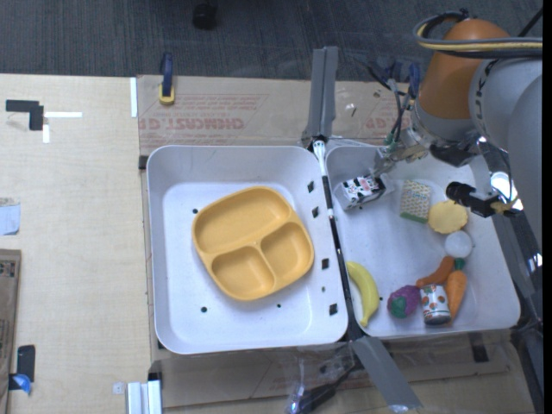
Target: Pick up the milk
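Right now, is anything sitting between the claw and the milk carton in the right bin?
Nothing visible is in the way. The claw hovers just above and right of the milk carton, which lies on its side at the right bin's upper left. The nearest other item, a waffle-patterned block, lies off to the carton's right.

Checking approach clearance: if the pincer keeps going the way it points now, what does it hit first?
Most likely the milk carton: the pincer points down-left, just short of it in the right bin. Depth is unclear from this slanted view, so contact height is a guess.
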Robot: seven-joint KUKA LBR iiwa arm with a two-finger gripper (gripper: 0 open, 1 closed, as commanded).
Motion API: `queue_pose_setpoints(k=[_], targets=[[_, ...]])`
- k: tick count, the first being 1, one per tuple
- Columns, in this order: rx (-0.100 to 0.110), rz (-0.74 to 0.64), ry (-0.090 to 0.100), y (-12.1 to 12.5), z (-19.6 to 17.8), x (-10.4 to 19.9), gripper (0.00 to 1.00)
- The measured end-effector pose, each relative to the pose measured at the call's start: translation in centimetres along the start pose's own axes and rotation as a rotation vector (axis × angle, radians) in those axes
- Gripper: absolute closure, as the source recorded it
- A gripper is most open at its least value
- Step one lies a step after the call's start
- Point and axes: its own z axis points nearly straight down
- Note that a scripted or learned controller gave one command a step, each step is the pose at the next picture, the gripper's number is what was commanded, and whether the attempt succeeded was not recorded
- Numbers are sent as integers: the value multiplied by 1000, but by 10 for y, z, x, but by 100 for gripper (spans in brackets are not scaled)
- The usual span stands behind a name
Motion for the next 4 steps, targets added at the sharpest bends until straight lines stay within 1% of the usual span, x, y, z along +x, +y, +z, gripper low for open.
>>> queue_pose_setpoints(k=[1,2,3,4], targets=[[8,-2,8,-1,2,3,0],[40,16,26,-11,-113,-9,0],[24,-227,25,-13,7,-9,0],[26,-166,21,-8,17,3,0]])
